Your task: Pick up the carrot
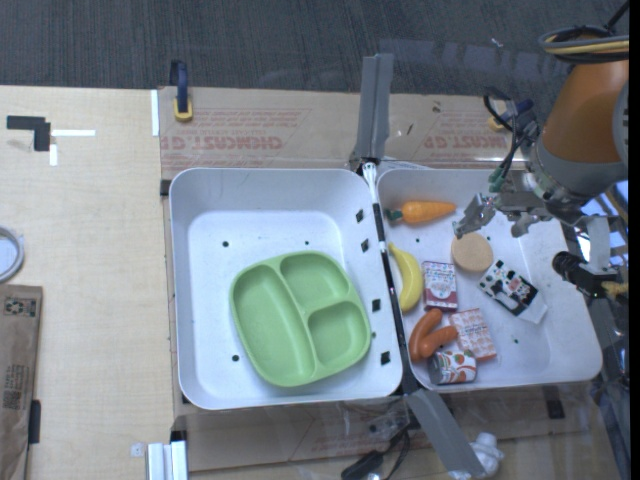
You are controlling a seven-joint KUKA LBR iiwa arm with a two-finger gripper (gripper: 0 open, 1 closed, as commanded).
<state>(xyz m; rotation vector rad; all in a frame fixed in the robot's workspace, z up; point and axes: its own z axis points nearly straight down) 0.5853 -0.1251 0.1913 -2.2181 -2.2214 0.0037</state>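
Two white bins are sitting side by side on your bench, and you are looking down on them at a slant. Starting at the far left, a roll of tape (pixel 6 255) is poking in at the frame edge, with a brown paper bag (pixel 17 360) lying below it on the bench (pixel 90 198). A blue-handled clamp (pixel 180 90) is gripping the cardboard just above the left bin (pixel 200 268).

Inside that left bin a green plate (pixel 300 316) with three compartments is lying slightly turned, filling the lower middle.

Crossing the divider into the right bin (pixel 560 348), you are finding a banana (pixel 405 276) lying along the left wall. The carrot (pixel 425 211) is lying flat near the bin's top left corner, its green end pointing left, apart from the other items. Below it a small red carton (pixel 439 284) is sitting just beside the banana, and lower down two sausages (pixel 430 334) are lying together, next to a pink box (pixel 473 334) and a can (pixel 455 367) on its side. A tan disc (pixel 472 253), maybe a biscuit or bun, is resting right of the carton, and a black and white packet (pixel 510 289) is lying further right.

The gripper (pixel 474 217) is hanging just right of the carrot and above the disc, not touching the carrot. The fingers are too small and blurred here for you to tell their spread.
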